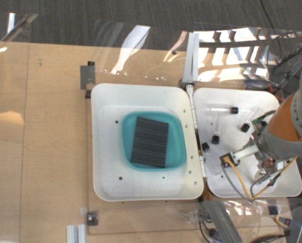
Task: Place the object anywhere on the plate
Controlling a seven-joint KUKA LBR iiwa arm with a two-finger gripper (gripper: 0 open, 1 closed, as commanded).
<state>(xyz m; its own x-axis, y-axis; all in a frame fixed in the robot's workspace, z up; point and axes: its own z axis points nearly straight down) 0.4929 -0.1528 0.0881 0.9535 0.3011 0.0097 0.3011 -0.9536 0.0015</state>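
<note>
Wooden bench (44, 135): dark ribbed block (151, 142) lies on the teal plate (178, 157), placement looks done; gripper (268, 164) over the right bin (292, 189), open or closed unclear

No text, label, brand, number or sign can be read anywhere in the frame. The dark block (149, 143) at centre shows only ridges, and the teal plate (178, 147) under it is plain.
</note>
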